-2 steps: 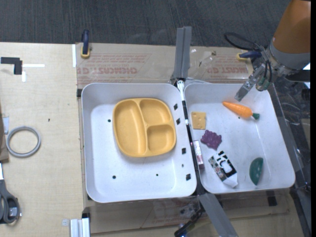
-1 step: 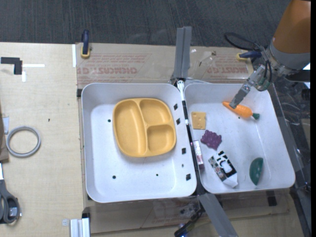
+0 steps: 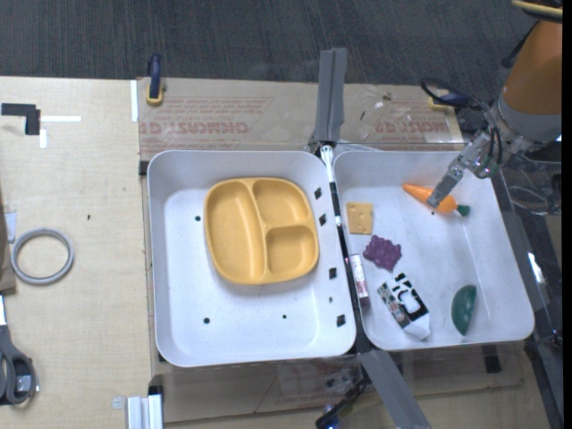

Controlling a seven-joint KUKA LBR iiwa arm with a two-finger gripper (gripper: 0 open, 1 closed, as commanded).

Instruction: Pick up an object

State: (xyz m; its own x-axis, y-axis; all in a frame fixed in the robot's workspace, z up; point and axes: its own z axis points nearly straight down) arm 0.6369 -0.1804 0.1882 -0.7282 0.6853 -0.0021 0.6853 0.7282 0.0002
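My gripper (image 3: 444, 194) reaches down from the upper right into the right bin (image 3: 500, 266). Its tip sits right over an orange toy carrot (image 3: 416, 190) with a green end, lying near the bin's back. I cannot tell whether it touches the carrot. Further forward in the same bin lie a yellow cheese-like square (image 3: 359, 217), a purple grape cluster (image 3: 382, 252), a black-and-white packet (image 3: 404, 302) and a dark green piece (image 3: 464, 309). A thin red-and-white stick (image 3: 357, 280) rests along the left wall.
The left bin (image 3: 179, 302) holds a yellow divided plate (image 3: 261, 231). On the wooden bench to the left lie a grey tape ring (image 3: 40, 256) and scissors (image 3: 16, 378). A grey post (image 3: 331, 96) rises behind the bins' shared wall.
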